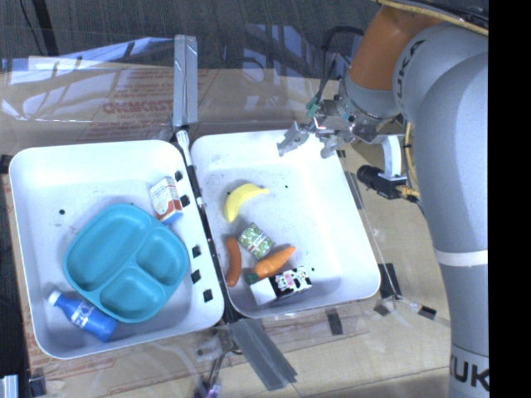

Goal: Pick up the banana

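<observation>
The banana [241,198] is a short, curved yellow fruit lying flat on the floor of the right bin [332,222], in that bin's upper-left part, just beside the divider where the two bins meet. Its thicker end points toward seven o'clock and its thinner tip toward two o'clock. Nothing touches it.

At five o'clock from the banana sits a small cluster: a green-patterned can [255,240], an orange carrot [275,261], a reddish sausage [233,261] and a black-and-white carton [287,282]. The can's and carton's print is too small to read.

The gripper [309,141] hangs at the bin's far rim, at about one o'clock from the banana and well apart from it. Its two grey fingers stand spread, with white bin showing between them and nothing held.

The grey arm [452,181] with its orange band is cut off by the frame's top and bottom.

In the left bin [50,189] a blue divided tray [126,260] partly covers a blue bottle [83,315], and a small white-and-orange carton [165,197] leans at the tray's one o'clock edge.
</observation>
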Robot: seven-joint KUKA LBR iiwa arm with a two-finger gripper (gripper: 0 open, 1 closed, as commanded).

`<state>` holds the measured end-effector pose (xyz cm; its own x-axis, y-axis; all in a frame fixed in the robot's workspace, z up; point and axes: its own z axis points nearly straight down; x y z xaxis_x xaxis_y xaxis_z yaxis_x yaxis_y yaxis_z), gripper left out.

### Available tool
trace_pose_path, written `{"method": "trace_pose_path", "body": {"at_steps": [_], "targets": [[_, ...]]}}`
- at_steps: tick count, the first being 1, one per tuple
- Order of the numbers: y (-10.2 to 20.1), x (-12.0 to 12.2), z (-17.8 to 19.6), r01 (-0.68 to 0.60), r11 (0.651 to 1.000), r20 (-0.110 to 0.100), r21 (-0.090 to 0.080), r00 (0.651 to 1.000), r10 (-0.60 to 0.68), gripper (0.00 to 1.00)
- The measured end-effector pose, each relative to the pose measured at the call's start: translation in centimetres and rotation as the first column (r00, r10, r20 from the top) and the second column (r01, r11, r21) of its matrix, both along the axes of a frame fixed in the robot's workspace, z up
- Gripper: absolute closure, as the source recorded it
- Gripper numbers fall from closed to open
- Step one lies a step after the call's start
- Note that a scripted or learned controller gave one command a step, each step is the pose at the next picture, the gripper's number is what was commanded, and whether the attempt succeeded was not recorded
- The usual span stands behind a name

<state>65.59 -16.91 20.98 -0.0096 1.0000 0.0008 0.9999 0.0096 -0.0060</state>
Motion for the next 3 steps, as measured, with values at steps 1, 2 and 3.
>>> {"method": "trace_pose_path", "body": {"at_steps": [1, 2, 3], "targets": [[4.8, -1.9, -10.2, 0.149, 0.989, 0.000, 0.000, 0.989, -0.149, 0.00], [7.8, -4.5, -11.9, -0.087, 0.996, -0.001, 0.001, 0.996, 0.087, 0.00], [7.9, -4.5, -11.0, -0.090, 0.996, -0.003, 0.001, 0.996, 0.090, 1.00]]}}
